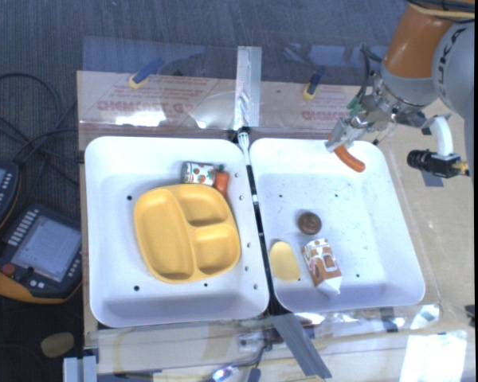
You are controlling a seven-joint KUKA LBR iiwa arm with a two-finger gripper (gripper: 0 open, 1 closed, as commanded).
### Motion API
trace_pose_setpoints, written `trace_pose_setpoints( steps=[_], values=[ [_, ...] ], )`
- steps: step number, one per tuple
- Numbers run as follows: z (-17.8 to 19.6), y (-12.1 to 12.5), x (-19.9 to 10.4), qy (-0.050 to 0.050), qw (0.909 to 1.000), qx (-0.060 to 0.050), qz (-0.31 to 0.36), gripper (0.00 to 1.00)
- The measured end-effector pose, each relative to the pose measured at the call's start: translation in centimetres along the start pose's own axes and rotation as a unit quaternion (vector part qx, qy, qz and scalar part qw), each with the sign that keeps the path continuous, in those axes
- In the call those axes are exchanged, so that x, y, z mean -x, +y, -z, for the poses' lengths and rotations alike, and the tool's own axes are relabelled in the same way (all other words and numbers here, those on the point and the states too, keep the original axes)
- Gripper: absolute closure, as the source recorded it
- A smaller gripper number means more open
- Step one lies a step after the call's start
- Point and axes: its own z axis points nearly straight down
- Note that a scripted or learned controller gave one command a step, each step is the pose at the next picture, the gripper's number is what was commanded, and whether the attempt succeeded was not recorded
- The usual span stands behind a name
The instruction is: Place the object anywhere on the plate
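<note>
A robotics lab, by every sign. Grey arm (450,34) over two white bins (99,213) on a taped cardboard-topped desk (155,94). Teach pendants (36,253) and loose cables (24,126) beside the desk's left edge.

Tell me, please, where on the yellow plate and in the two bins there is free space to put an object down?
The yellow plate shows all three compartments bare. In the right bin, the middle floor between the sausage and the brown round item is free. The near part is crowded by the yellow piece and the carton.
</note>
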Motion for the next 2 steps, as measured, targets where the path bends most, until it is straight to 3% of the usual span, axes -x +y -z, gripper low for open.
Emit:
trace_pose_setpoints(
  steps=[1, 2],
  values=[
    [-3.0, -3.0, -9.5, 0.003, 0.9956, -0.001, -0.094, 1.0],
    [-2.5, -7.1, -18.1, 0.002, 0.9981, -0.001, -0.062, 1.0]
  ],
)
